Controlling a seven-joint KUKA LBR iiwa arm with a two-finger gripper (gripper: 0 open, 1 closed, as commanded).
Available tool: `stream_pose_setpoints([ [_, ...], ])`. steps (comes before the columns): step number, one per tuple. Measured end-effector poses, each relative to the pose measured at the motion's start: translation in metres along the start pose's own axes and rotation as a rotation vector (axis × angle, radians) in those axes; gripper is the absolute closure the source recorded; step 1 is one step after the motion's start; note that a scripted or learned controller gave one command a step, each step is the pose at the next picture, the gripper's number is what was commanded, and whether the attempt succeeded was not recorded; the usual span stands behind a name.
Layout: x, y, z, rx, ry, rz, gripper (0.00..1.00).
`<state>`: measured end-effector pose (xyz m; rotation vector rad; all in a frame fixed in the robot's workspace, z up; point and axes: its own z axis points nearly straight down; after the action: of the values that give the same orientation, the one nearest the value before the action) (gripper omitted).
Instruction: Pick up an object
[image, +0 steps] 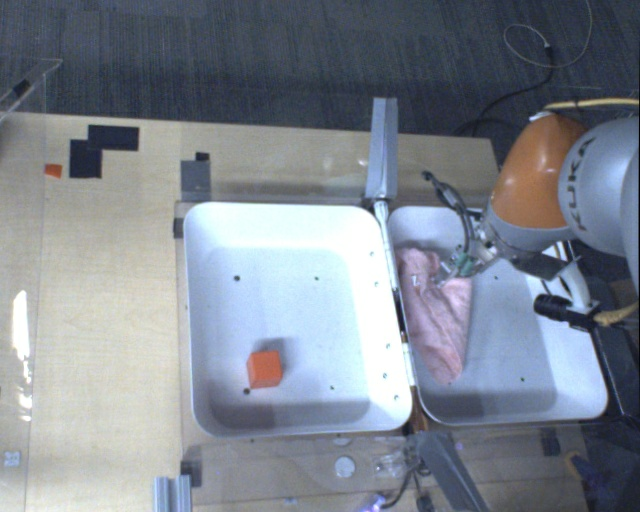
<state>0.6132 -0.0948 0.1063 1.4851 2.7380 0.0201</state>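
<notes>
A pink crumpled cloth lies along the left side of the right bin. An orange block sits near the front of the left bin. My gripper reaches in from the right and is down at the cloth's upper right edge, touching or just above the fabric. The wrist and orange band hide most of it.
A grey metal divider post stands behind the seam between the bins. Black markers and a small orange tag lie on the wooden bench at far left. Cables hang beside the arm at right.
</notes>
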Motion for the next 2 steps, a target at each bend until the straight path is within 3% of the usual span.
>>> stream_pose_setpoints([
  [1,0.002,0.073,-0.079,0.017,0.008,0.28,1.0],
  [2,-0.016,0.061,-0.079,0.018,0.01,0.144,1.0],
])
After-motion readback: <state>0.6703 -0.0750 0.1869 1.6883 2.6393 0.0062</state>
